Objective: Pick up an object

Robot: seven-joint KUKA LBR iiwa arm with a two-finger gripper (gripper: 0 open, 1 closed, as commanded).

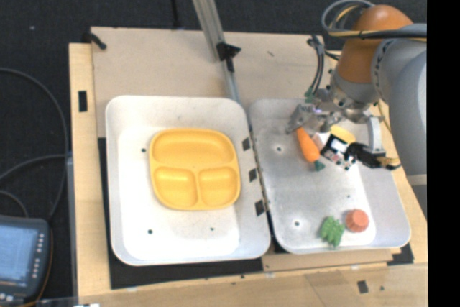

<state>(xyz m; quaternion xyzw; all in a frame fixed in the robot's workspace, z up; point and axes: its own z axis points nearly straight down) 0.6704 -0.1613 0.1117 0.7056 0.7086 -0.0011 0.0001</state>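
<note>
Your gripper is hovering over the right bin's far side, its fingers' state hidden from you. The toy carrot is lying just below it. A green toy and an orange-red piece are sitting near the front rim; a yellow divided tray is filling the left bin.

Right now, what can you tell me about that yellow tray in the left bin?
The yellow tray looks like smooth moulded plastic with rounded corners. It has three hollows: one wide one along the far side, two smaller ones side by side nearer the camera. It lies flat, slightly turned, near the middle of the left white bin, with nothing in it.
</note>
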